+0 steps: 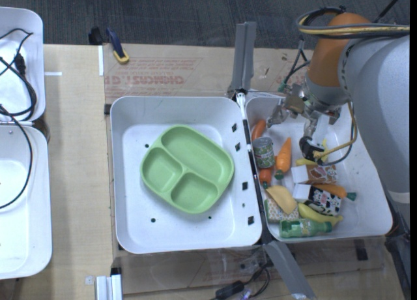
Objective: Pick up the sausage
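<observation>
Gripper [301, 118] hangs over the right-hand bin's [365, 217] far end.

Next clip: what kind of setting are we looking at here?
Probably a robotics lab test bench: a KUKA arm reaches over the right bin, heaped with toy food; the left bin holds a green divided plate.

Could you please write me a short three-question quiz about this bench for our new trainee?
1. True or false: the green plate lies in the left bin.
2. The gripper hangs over: A the plate, B the right bin, C the bare bench.
3. Fill in: the plate has ___ compartments.
Key: 1 true; 2 B; 3 three.
</observation>
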`<action>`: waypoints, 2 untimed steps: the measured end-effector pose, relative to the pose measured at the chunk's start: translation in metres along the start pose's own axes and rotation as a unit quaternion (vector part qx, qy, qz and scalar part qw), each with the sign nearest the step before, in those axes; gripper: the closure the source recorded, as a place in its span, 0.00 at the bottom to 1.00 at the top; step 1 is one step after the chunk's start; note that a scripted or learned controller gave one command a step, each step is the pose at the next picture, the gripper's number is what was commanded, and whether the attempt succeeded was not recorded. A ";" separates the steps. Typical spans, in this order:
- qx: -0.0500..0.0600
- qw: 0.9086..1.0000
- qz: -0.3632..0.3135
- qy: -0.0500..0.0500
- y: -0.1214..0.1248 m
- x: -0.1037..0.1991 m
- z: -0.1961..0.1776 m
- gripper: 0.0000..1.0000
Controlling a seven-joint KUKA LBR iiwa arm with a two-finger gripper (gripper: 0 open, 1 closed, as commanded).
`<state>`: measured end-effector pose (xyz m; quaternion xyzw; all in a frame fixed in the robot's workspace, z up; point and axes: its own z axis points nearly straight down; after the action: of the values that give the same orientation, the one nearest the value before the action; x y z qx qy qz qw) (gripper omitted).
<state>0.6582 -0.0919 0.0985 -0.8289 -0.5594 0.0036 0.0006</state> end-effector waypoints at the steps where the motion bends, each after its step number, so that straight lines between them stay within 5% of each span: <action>1: -0.001 0.999 0.039 0.002 0.001 -0.002 0.008 0.00; 2: -0.001 0.996 0.091 0.002 0.001 -0.001 0.007 0.00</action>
<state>0.6586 -0.0927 0.0912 -0.8764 -0.4815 0.0009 0.0006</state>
